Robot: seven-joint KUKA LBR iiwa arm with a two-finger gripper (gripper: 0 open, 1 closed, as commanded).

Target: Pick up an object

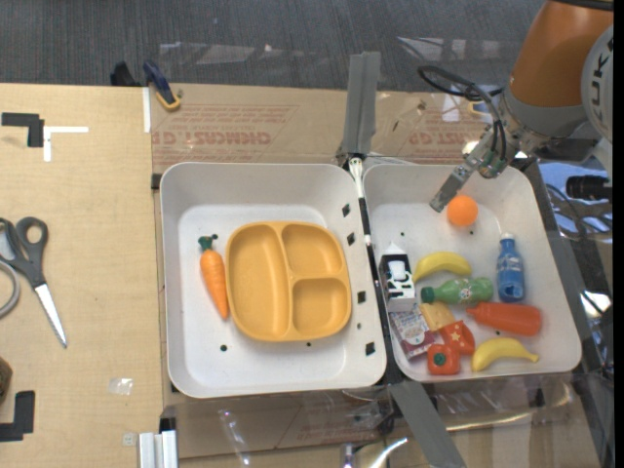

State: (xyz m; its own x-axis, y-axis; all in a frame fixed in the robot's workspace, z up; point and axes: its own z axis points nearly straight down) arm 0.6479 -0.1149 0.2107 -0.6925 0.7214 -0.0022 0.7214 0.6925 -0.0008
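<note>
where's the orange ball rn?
In the camera view, the orange ball sits in the right bin near its far edge, just below the gripper, with the blue bottle and a banana nearer the camera.

glossy plastic divided plate [289, 281]; smooth white plastic bins [185, 261]; matt wooden bench [73, 291].

Scissors [34, 271]: grey-handled, lying on the wooden bench [78, 359] at the left edge, blades pointing down-right.
Blue-and-yellow clamp [161, 84]: at the cardboard sheet's [253, 130] top-left corner.
Black brackets [24, 127]: on the bench's far-left side.
</note>
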